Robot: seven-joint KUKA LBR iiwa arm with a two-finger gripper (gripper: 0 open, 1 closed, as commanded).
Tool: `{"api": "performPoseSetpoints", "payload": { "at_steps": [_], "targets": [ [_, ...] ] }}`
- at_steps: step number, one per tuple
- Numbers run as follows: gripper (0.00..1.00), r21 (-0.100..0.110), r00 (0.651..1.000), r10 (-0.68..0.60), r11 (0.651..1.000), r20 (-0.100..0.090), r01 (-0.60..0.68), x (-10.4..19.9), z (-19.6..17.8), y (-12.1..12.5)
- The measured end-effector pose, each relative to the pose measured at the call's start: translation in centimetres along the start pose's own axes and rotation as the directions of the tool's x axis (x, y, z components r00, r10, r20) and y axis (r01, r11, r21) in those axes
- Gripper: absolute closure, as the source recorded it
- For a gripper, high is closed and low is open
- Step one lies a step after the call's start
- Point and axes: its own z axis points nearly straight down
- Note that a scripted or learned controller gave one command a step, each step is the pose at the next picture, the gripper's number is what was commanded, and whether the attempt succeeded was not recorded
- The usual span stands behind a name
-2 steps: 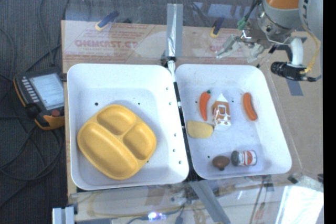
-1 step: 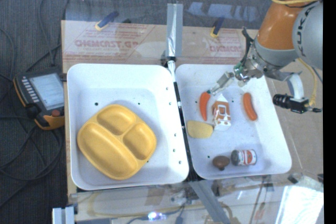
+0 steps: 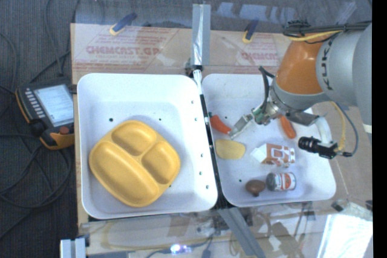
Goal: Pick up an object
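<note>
My gripper (image 3: 243,123) hangs low over the upper left part of the right bin (image 3: 242,89), reaching in from the right. Its tip is just right of a small orange carrot-like piece (image 3: 219,124) by the bin's left wall. A pale yellow flat piece (image 3: 230,149) lies just below the gripper. Another orange piece (image 3: 288,127) lies to the right, partly under the wrist. A white and orange carton (image 3: 276,154), a small can (image 3: 282,181) and a brown lump (image 3: 255,187) lie toward the front. Nothing shows as held.
The left bin (image 3: 103,90) holds a yellow divided tray (image 3: 134,161). A metal divider post (image 3: 198,39) stands between the bins at the back. A black cable plug (image 3: 315,145) hangs off the arm over the right bin's right side.
</note>
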Motion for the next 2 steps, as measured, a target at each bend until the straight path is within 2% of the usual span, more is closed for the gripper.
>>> {"api": "performPoseSetpoints", "payload": {
  "at_steps": [1, 2],
  "targets": [
    [0.0, 0.002, 0.999, 0.037, 0.999, 0.001, -0.037, -3.6, -5.6, -5.9],
    [0.0, -0.001, 0.994, -0.112, 0.994, -0.001, 0.112, -7.1, 0.2, -3.2]
  ]
}}
